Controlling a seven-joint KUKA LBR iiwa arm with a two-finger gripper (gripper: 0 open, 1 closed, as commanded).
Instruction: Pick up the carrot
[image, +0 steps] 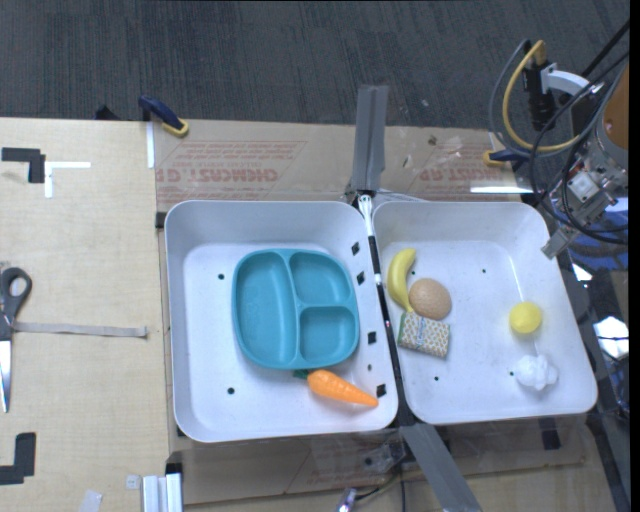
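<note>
The orange carrot (342, 389) lies in the left bin (190, 330), near its front wall, just below the teal divided plate (296, 307). Its thick end points left and its tip points right, towards the divider between the bins. My gripper (560, 238) hangs at the far right, over the back right corner of the right bin (480, 395), among cables. It is far from the carrot, with nothing seen in it.
The right bin holds a banana (401, 276), a tan egg-shaped thing (430, 298), a sponge (425, 335), a yellow lemon (526, 318) and a white crumpled lump (535, 372). Scissors (10, 300) lie on the bench at the far left.
</note>
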